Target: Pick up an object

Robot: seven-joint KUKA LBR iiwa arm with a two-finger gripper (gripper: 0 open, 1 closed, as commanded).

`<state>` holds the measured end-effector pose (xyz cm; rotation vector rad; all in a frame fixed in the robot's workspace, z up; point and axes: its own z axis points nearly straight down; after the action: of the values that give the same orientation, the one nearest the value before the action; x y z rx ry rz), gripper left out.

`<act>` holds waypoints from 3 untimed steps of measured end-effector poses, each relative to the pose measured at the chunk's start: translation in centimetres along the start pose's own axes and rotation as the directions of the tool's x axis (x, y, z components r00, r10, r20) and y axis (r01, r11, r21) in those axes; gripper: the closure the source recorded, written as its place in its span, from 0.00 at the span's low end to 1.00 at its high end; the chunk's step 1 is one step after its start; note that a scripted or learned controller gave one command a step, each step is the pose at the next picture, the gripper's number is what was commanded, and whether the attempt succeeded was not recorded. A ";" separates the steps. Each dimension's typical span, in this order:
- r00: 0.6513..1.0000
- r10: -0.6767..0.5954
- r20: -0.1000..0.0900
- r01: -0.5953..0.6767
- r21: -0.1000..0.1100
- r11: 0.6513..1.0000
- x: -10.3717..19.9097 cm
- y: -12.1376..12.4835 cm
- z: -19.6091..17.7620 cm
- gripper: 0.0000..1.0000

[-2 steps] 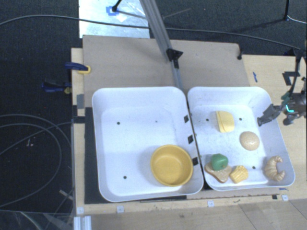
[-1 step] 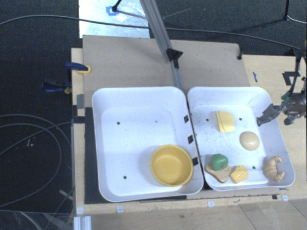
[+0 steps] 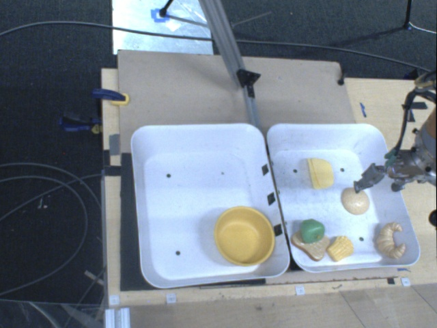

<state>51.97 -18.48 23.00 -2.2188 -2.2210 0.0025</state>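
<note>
Now, looking down from the one camera above the tabletop, I am reaching in from the right edge, and my claw is hanging over the right-hand shallow white bin. The dark tip of it is sitting just above and to the right of a pale beige, rounded bun-like object, close enough that the two are nearly touching in this view, though I cannot tell whether they really meet. Nothing is showing between my gripping parts, so I am not claiming to be holding anything, and I cannot tell whether the claw is spread or pressed together; it is too small and dark here.

The other things in the same bin are lying apart from me. A pale yellow block with a rounded top is resting toward the bin's middle, left of the bun. Along the near wall, a green rounded piece is sitting on a tan slice-shaped piece, a small yellow ridged piece is lying just beside them, and a tan croissant-shaped object is curling in the near right corner.

In the left-hand shallow white bin, a round yellow bowl is standing upright near the front right corner.
</note>
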 end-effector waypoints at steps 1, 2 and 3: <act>1.000 0.000 0.000 0.000 -0.001 1.000 -0.2 -0.9 5.0 0.00; 1.000 0.001 0.000 -0.001 0.000 1.000 -0.5 -1.8 9.7 0.00; 1.000 -0.001 0.002 0.001 -0.007 1.000 -0.5 -1.5 8.3 1.00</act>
<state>50.40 -18.96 14.69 -2.2226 -2.2269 -0.0031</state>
